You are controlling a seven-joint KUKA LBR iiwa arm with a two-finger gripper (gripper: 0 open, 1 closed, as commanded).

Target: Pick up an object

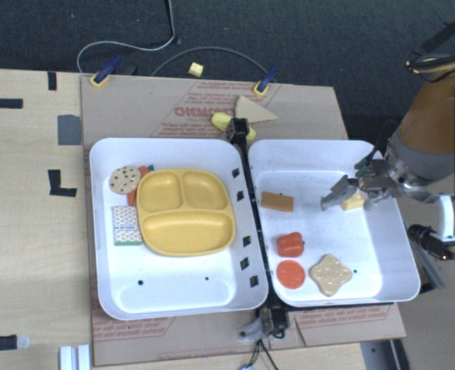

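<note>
target: small pale-yellow block (pixel 354 203), right bin, upper right part, near far-right wall; sits directly at the end effector tips
handling: looks like toy food, so likely light and rigid; probably smooth-sided, could squirt out of a skewed pinch; not fragile by the look of it
grasp point: across the two short flat sides, centred; avoid corners
end effector: (pixel 352 193) low over the block, grey fingers splayed apart, one out to the left, one to the right; block between them but not visibly clamped, so not counted as held
arm: grey with orange band (pixel 432 118), coming in from the right over the bin wall
step (judged): at grasp pose, closing not yet done
risk (judged): block close to the bin wall, right finger short on room; a nudge could push it sideways
right bin: (pixel 312 151) also holds brown slab (pixel 277 201) left of centre, red pepper-like piece (pixel 291 244), round red slice (pixel 291 274) just below it, tan bread-like piece (pixel 331 274) at front; all well apart from the block
left bin: (pixel 166 303) yellow divided tray (pixel 185 212) in the middle; cookie (pixel 124 179) and small patterned card (pixel 126 224) along its left side, small red-orange bit behind the cookie
outside bins: cardboard sheet (pixel 204 102) under both on the bench; yellow clamps at its far edge, tan wedge (pixel 254 110) and a yellow piece near the bin junction
</note>
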